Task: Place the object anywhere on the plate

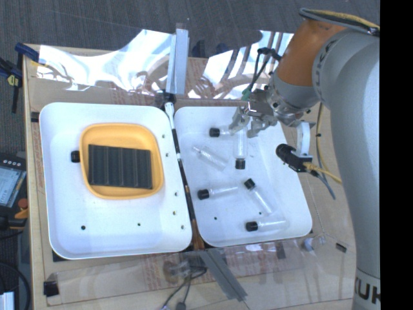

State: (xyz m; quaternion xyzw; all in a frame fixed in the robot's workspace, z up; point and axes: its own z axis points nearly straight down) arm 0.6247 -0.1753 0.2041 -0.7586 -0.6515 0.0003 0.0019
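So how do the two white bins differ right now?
The left bin holds a yellow plate with a dark ribbed insert; the right bin holds scattered clear black-capped vials. The gripper hangs over the right bin's far end, not the left bin. Both are shallow, white, with rounded corners.

Left of the fingers we log crumpled foil (pixel 97 70) on the table (pixel 97 273); farther left, a handheld display unit (pixel 10 186).
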